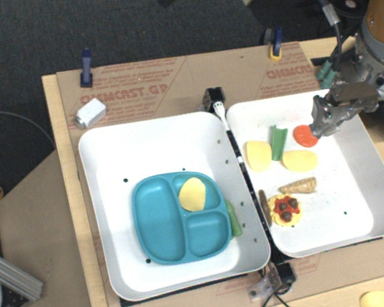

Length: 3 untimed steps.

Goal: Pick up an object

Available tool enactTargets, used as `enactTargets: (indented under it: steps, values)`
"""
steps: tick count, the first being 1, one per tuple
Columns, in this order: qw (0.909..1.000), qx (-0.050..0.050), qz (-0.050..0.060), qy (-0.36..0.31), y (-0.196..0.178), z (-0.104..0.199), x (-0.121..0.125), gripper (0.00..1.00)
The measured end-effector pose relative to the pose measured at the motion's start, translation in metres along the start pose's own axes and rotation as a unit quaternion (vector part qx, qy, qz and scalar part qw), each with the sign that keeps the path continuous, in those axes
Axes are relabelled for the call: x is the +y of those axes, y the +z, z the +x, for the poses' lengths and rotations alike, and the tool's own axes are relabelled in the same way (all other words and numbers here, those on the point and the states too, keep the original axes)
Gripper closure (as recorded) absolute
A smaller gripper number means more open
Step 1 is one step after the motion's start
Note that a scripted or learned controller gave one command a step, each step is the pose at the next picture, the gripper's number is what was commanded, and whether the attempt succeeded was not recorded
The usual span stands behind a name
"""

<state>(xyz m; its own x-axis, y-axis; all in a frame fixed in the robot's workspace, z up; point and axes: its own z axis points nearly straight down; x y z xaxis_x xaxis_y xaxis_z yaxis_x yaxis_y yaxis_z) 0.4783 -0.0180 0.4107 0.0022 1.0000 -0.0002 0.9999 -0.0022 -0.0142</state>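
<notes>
Camera view | pincer (pixel 323 125) low in right bin (pixel 378 220), beside tomato (pixel 305 137) | finger state: cannot tell | tomato looks small, round, light, likely slick plastic; best gripped across its widest middle | lemon (pixel 299 160) just below.

Faint red "COMCAST" lettering on cardboard (pixel 130 90)

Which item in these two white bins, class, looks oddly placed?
A thin green strip in the left white bin sits wedged between the teal divided plate and the bin's right wall, mostly hidden; the other loose pieces lie flat in the open.
</notes>
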Motion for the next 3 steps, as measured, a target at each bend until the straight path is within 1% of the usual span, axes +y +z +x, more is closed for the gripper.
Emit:
enactTargets:
  steps: [1,2,3]
  values:
    - [0.9999,0.001,-0.016,-0.004,-0.132,0.052,-0.001,1.00]
    - [1.0000,-0.001,0.000,0.001,-0.010,0.037,0.000,1.00]
    - [1.0000,0.000,-0.002,0.000,0.074,0.044,0.001,1.00]
